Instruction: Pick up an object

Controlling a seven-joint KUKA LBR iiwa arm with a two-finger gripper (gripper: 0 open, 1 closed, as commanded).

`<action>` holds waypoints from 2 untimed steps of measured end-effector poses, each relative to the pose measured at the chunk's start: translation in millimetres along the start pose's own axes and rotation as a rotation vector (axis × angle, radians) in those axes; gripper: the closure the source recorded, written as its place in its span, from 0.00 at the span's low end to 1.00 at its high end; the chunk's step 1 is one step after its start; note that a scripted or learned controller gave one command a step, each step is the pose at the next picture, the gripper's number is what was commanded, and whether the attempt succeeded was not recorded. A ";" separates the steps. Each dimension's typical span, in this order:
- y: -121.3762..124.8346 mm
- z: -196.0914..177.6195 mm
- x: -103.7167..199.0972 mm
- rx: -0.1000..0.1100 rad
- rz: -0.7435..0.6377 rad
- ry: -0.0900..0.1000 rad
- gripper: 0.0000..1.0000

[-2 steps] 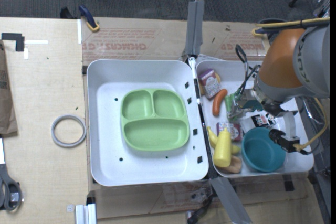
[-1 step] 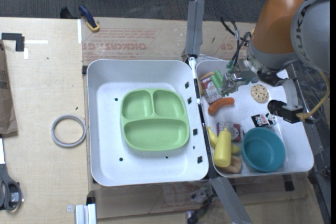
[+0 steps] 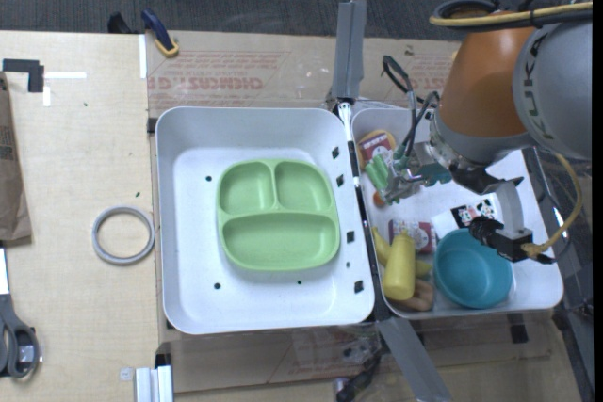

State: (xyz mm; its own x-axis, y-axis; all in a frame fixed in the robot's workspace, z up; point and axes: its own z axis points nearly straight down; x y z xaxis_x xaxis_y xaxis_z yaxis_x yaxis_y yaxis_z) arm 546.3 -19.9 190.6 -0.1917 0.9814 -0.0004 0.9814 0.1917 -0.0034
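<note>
Overhead, the arm [image 3: 499,89] bends over the right bin [image 3: 537,297]; gripper [image 3: 400,179] low, jaw state unclear.

You see a smooth, shiny green plastic plate with three parts [image 3: 278,214] inside a glossy white plastic bin [image 3: 179,202]. The round blue plastic bowl [image 3: 474,270] looks smooth too. The pale wooden bench [image 3: 71,165] looks dull.
</note>
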 end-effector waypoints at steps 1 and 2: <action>0.0 -0.1 -0.4 -0.001 0.001 0.000 0.00; -14.4 -0.3 -63.8 -0.002 0.033 -0.001 0.00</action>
State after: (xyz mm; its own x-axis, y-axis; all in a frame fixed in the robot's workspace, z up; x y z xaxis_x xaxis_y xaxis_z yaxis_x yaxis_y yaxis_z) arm 544.5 -85.3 191.0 -0.1594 0.9872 -0.0015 0.9872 0.1594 -0.0017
